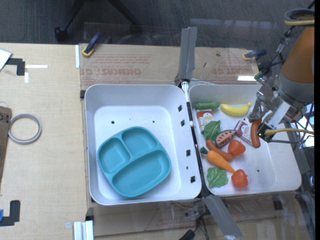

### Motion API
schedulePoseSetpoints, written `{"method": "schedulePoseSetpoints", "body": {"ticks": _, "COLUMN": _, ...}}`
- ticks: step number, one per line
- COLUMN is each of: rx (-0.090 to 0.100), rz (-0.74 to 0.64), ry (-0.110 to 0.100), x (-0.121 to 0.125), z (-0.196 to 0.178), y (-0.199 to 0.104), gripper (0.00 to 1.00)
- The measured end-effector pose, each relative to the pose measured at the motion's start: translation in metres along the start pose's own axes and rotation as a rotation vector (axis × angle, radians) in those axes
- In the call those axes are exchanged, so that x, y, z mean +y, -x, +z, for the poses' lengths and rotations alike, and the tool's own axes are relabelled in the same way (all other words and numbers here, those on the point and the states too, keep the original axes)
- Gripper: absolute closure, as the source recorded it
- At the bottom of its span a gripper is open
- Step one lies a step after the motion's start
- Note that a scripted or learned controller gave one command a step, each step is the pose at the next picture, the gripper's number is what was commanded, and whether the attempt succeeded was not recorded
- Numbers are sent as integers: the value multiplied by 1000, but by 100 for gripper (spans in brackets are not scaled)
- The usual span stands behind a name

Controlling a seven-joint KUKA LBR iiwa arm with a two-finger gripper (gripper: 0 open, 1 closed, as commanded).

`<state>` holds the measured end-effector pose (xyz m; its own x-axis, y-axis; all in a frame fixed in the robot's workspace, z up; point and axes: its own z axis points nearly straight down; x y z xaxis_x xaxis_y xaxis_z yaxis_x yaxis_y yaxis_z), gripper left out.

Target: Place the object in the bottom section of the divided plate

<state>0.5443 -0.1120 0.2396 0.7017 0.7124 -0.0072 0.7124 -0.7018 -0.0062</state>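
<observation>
One sausage [255,134] | between end effector [257,128] fingers | over right bin [280,179]

One fixed camera, high above the bench, looking down at a slant — both white bins in frame, the left bin [95,149] with the teal divided plate [134,160] near centre, the right bin [280,176] beside it. The arm [298,69] enters from the right edge — chair legs [95,9] and floor along the top.
</observation>
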Motion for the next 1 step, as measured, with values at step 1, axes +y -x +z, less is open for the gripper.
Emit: {"method": "schedulePoseSetpoints", "body": {"ticks": 1, "rx": 0, "rz": -6, "ry": 0, "x": -67, "z": 5, "y": -58, "gripper": 100}}
